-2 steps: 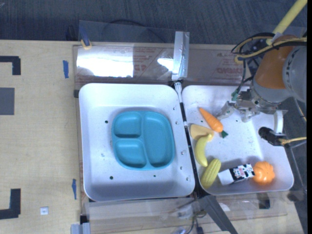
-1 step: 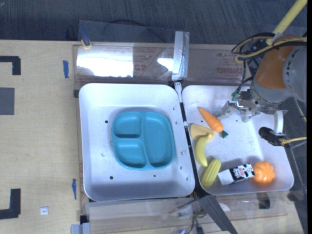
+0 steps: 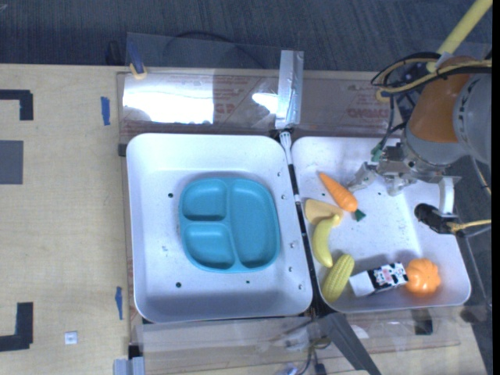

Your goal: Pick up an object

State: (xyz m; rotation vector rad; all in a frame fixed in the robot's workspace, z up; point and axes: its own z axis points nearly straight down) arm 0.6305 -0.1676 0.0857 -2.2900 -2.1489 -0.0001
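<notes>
My gripper (image 3: 388,170) hangs over the far part of the right bin (image 3: 394,217), at the end of my grey arm with its orange band (image 3: 432,117), and from this slanted look down I cannot tell how it is set, nor can I make out anything caught in it. Just beside it, toward the bin's left, lies a toy carrot (image 3: 339,191), orange with a small green tip, apart from my gripper. Nearer the divider a pale yellow wedge (image 3: 317,209) touches a toy banana (image 3: 323,237), and below that sits a toy corn cob (image 3: 338,276). Along the near edge a small black-and-white box (image 3: 380,278) lies against an orange pumpkin-like toy (image 3: 423,276). The left bin (image 3: 156,209) carries a blue divided plate (image 3: 230,223) with three compartments, roughly at its middle. Both bins rest on a light wooden bench (image 3: 58,209) marked with black tape corners and bits of blue tape. Behind the bins stands a clear plastic sheet (image 3: 203,100) that catches glare, and beyond it runs dark grey carpet (image 3: 234,6). Yellow cable (image 3: 422,67) loops near my wrist.
</notes>
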